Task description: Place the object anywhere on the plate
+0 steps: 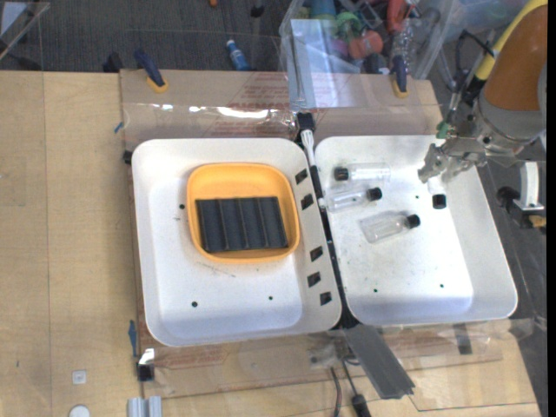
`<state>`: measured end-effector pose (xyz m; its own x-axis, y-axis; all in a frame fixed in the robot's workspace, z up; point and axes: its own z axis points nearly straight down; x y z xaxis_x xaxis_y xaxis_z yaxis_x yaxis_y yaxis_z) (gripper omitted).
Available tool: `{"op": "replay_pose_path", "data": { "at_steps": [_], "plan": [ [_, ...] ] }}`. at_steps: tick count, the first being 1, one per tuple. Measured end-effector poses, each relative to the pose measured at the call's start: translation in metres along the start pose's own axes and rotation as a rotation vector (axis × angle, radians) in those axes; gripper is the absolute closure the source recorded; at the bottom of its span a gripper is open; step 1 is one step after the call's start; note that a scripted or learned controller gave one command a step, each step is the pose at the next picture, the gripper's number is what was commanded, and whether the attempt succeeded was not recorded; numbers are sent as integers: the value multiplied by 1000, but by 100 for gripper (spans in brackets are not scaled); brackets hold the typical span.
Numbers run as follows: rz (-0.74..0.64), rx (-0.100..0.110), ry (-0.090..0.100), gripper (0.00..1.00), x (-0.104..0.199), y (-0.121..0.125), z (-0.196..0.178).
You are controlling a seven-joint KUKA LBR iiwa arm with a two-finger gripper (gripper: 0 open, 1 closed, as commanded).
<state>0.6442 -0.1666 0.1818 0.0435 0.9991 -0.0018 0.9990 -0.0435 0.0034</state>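
Three clear vials with black caps lie in the right bin (452,268): upper vial (360,174), middle vial (352,198), lower vial (388,225), none on the plate. A small black cap (439,201) lies loose at about 3 o'clock from them. Gripper (432,168) hovers at the bin's 1 o'clock corner, above the cap; fingers too small and blurred, jaw state cannot be told. Arm's orange band cut off at the frame edge. Orange plate (198,185) in the left bin (165,302) carries a dark ribbed insert (241,224)
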Motion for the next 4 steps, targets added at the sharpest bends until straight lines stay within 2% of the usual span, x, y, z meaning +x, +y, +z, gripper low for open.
{"op": "replay_pose_path", "data": {
  "at_steps": [1, 2, 3, 4],
  "plan": [
    [-210, -2, 1, 100, 23, 22, -14],
    [-320, -2, 0, 100, 35, 21, -38],
    [-503, -4, 0, 100, 45, 22, -62],
    [-716, -5, -1, 100, 21, 23, -96]
  ]
}}
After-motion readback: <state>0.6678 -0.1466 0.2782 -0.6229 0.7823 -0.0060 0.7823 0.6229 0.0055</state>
